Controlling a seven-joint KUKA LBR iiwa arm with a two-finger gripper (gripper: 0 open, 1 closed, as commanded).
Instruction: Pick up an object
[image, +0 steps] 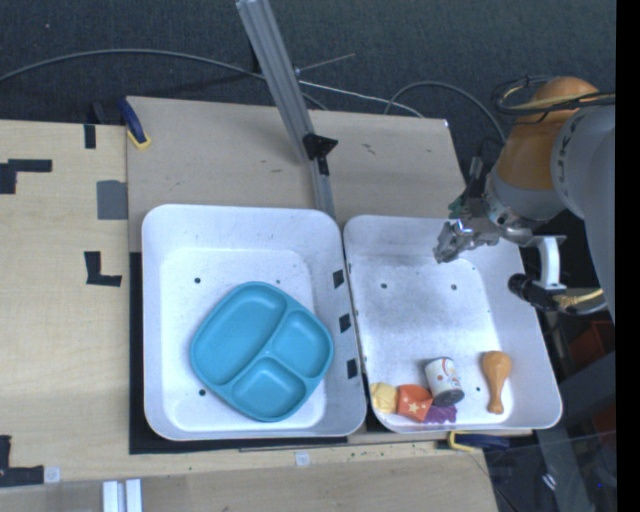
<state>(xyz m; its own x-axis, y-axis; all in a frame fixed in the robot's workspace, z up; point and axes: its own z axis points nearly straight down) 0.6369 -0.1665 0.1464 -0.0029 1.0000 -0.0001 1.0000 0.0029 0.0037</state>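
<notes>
My gripper (447, 247) hangs over the back right part of the right bin (420, 290), with nothing seen between its fingers. Along that bin's front edge lie several small things: a yellow piece (384, 397) at the left, an orange-red piece (415, 402) beside it, a white can with a dark end (442, 379), a purple scrap (441, 412) under the can, and a tan drumstick-shaped toy (495, 378) at the right. All of them lie well in front of the gripper.
A blue divided plate (262, 349) lies in the left bin (170, 300). A grey metal post (285, 90) slants across the back of the bench, ending between the two bins. Cables run behind the bench.
</notes>
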